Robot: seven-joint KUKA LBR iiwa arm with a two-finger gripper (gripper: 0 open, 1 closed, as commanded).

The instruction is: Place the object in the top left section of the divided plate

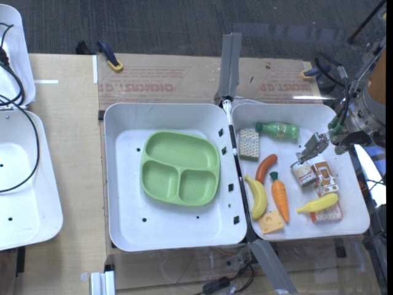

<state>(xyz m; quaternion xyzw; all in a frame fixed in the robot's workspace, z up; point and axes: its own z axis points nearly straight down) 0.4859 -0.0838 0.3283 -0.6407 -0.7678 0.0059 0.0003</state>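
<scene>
Camera view from above shows the gripper low over the right bin, at its upper right part, directly above a small white and brown carton; whether the claw is spread or closed cannot be told from this angle, and nothing is seen held between it. The task does not name its object; candidates lie crowded in that bin: a green bottle, a speckled sponge, a sausage, a carrot, two bananas, a cheese wedge and a second carton touching the first. The green divided plate sits in the left bin, well apart from the claw, with all three sections bare. Risks, in my judgement: the two cartons touch, so a descent here may pinch both, or nudge one aside and close on nothing. A flat carton offers little edge to grip and may slip out during the lift. The carry must cross the raised walls where the bins meet; a low path could knock the load free. The plate lies rotated, so the top left section may be misjudged and the load dropped in the wrong section.
</scene>
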